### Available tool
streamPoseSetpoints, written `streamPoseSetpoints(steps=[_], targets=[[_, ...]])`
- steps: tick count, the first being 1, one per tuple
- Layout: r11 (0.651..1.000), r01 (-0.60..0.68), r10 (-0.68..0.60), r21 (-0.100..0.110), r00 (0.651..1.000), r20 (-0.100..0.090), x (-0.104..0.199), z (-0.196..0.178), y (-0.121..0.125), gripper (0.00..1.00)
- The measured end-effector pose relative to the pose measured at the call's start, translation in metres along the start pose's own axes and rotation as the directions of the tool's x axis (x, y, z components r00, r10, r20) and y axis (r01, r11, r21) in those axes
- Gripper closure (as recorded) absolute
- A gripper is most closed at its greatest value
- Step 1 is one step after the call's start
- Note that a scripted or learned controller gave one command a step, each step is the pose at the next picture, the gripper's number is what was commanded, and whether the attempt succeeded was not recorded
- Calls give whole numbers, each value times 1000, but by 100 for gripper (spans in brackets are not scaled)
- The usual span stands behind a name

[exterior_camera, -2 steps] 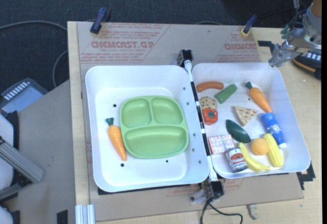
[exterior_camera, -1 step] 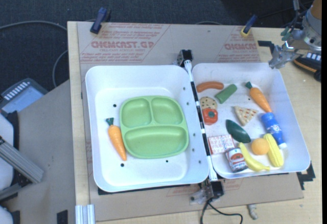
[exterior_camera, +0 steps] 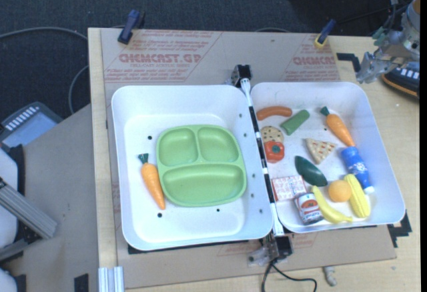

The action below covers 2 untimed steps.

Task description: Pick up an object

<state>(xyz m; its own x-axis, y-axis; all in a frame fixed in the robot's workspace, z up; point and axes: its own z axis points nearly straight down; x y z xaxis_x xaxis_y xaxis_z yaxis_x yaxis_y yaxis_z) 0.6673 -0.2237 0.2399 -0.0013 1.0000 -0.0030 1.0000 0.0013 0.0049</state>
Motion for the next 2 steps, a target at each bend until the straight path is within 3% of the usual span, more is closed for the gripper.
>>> streamPoseSetpoints(steps=[1, 2], targets=[[1000, 0, 0, 6, 1000, -2, 0, 16, -1, 100], [1000, 0, 0, 0, 1000, 0, 2, -8, 0, 100]])
